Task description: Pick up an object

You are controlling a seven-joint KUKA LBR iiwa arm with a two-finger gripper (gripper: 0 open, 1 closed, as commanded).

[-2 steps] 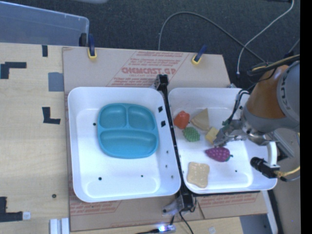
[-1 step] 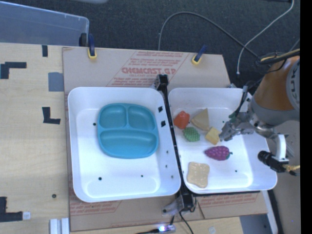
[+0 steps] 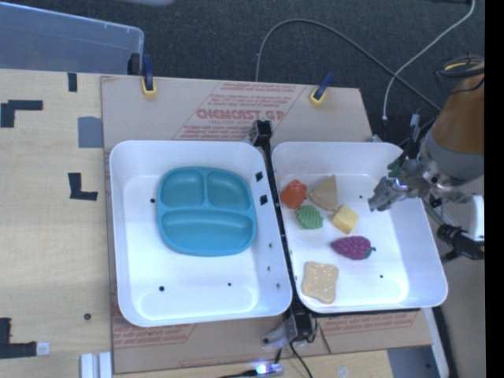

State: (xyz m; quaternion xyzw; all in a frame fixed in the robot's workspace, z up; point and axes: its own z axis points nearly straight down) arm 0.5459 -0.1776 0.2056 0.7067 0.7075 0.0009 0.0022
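Gripper (image 3: 383,195) over the right bin (image 3: 409,235), finger state unclear.
The yellow block (image 3: 344,220) (probably light, stiff) suits a pinch across flat sides.

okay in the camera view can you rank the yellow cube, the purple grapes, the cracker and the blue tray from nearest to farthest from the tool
Measured from the tool, above the right bin's right half:
1. Yellow cube, just left of the tool and slightly lower in the view.
2. Purple grapes, lower in the right bin.
3. Cracker, by the right bin's front edge.
4. Blue tray, in the left bin.
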